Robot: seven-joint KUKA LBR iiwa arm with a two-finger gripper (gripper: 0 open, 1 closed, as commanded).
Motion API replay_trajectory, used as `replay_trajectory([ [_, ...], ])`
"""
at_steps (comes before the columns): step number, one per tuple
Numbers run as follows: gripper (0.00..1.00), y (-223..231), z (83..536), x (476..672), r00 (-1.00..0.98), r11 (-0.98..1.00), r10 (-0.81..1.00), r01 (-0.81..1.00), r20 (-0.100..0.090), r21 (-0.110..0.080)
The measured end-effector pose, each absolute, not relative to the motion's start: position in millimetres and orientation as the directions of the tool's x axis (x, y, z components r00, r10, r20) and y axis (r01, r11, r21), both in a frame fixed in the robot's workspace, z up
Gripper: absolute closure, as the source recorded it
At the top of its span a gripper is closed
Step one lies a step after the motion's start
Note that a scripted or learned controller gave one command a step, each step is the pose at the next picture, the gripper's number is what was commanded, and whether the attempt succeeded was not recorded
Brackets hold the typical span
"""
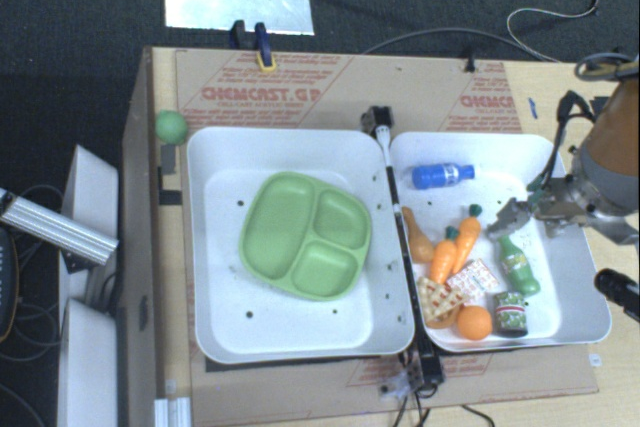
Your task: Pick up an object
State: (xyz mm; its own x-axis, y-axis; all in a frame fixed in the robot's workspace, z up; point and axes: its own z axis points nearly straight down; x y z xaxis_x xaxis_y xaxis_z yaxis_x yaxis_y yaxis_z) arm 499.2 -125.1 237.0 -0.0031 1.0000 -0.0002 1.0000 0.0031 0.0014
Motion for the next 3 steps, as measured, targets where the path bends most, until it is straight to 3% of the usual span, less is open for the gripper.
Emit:
replay_trajectory([
  [1,0.00,-153.4,94.2,538.4,-0.001,0.001,1.000,1.000,0.000,0.002],
  [2,0.00,-158.5,84.6,595.9,-0.003,0.003,1.000,1.000,-0.001,0.003],
  [3,0.00,-141.5,83.4,660.4,0.000,0.000,1.000,1.000,0.001,-0.015],
])
